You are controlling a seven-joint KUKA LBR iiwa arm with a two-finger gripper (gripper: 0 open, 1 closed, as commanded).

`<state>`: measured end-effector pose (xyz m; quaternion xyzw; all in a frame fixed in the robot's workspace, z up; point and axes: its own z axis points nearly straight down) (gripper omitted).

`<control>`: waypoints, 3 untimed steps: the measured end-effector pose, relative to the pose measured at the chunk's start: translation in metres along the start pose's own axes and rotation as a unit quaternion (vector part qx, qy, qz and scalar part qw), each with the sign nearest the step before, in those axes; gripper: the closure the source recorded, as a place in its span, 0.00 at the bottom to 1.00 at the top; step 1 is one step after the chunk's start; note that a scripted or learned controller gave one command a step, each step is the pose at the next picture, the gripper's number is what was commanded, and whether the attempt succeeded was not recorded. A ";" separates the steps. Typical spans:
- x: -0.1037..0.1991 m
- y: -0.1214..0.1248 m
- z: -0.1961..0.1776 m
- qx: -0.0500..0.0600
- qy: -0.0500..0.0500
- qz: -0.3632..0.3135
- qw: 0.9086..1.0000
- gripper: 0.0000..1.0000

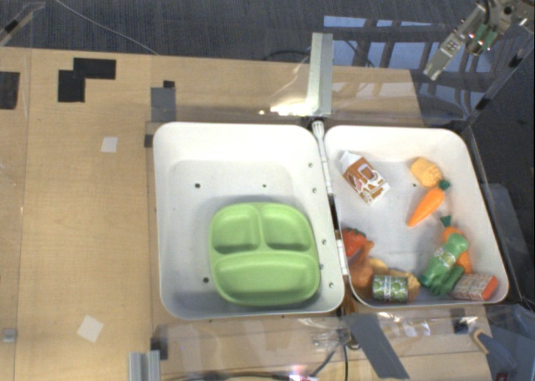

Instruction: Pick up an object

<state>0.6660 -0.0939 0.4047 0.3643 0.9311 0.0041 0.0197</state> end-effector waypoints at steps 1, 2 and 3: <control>-0.004 -0.023 0.053 0.010 0.014 0.080 0.997 1.00; -0.005 -0.021 0.038 0.006 0.008 0.077 0.997 1.00; -0.006 -0.019 0.025 0.004 0.004 0.075 0.997 1.00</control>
